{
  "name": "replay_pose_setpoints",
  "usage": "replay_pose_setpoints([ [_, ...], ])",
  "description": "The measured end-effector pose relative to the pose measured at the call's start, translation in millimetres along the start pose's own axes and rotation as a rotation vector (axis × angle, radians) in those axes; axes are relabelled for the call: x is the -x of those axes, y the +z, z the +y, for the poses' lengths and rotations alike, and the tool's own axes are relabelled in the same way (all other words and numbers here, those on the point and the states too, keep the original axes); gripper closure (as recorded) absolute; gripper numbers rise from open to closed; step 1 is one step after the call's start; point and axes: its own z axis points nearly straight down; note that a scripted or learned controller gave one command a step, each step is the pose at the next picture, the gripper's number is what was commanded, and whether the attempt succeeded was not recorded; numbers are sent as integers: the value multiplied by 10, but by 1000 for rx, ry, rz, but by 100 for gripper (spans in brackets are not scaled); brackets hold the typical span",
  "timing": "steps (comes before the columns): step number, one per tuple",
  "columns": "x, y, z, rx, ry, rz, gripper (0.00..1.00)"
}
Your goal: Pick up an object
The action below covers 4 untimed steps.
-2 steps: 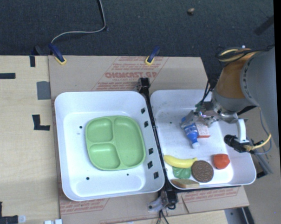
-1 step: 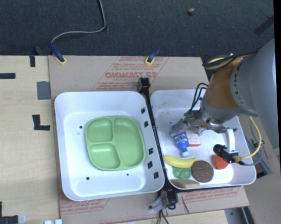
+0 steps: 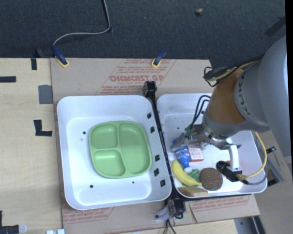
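Reaching into the right bin (image 3: 175,115), the gripper (image 3: 193,141) hangs just above the banana (image 3: 183,173), finger state impossible to tell; next, likely descend and grasp

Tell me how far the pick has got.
Done: the arm has reached the right white bin, its pincer low above the small blue and red packets. In hand: nothing visibly lifted. Left: grasp and raise one; the yellow banana and brown round cookie lie untouched.

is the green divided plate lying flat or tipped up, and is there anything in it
Flat and empty. The green divided plate lies level on the left bin's floor, all three compartments bare.
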Motion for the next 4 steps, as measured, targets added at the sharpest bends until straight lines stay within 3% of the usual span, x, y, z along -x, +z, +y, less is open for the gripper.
replay_pose_setpoints([
  [1, 742, -1408, 192, -3, 1, -1, 0],
  [2, 485, -867, -189, -7, 1, 2, 0],
  [3, 385, 4, -443, -3, 1, 2, 0],
  [4, 314, -3, -640, 3, 0, -2, 0],
])
